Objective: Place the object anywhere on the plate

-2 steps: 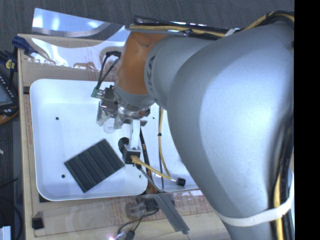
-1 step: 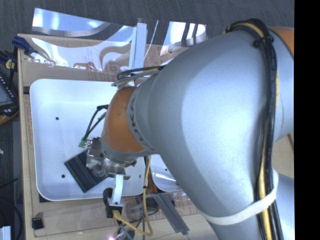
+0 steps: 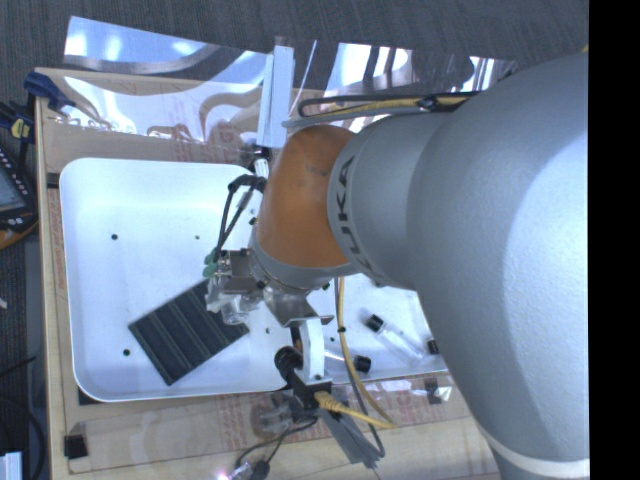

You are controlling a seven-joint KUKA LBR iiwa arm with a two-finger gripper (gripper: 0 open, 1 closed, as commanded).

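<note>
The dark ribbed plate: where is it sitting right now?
The dark ribbed plate lies flat in the lower-left part of the left white bin, tilted diagonally, its right corner just beside the gripper.

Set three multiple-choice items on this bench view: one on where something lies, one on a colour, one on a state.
1. Where does the dark ribbed plate lie?
A. In the lower left part of the white bin
B. On the grey floor outside the bench
C. Balanced on the arm's orange band

2. What colour is the band above the arm's wrist?
A. Green
B. Orange
C. Blue

3. How does the plate rest?
A. Standing upright on one edge
B. Flat on the bin floor, turned at a slant to the bin's walls
C. Hanging in the air above the bin

Answers:
1. A, since the plate sits on the floor of the white bin near its lower left corner.
2. B, since the rounded section between the grey links is plainly orange.
3. B, since its whole ribbed top faces the camera and its edges run diagonal to the bin rim.
</note>
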